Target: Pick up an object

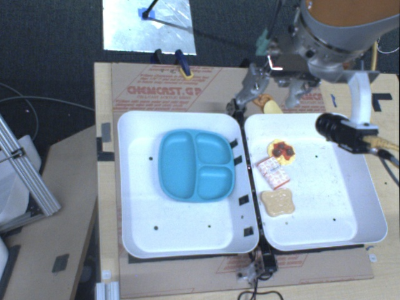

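I saw the metal two-finger gripper (pixel 273 96) hanging above the right white bin's (pixel 350 205) far rim, fingers spread and gripping nothing; the red-and-white patterned packet (pixel 274 172) lay inside that bin, near its left wall.

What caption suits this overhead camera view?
Arm's end effector above right bin holding toy foods; blue divided plate in left bin.

The left bin (pixel 134 230) holds a blue divided plate (pixel 195 166). In the right bin (pixel 350 211) a pizza slice (pixel 282 150), a red-and-white packet (pixel 273 172) and a toast piece (pixel 277 202) lie in a column near its left wall. The pincer (pixel 275 95) hangs open above the right bin's far rim, a yellowish item (pixel 272 107) between its fingers.
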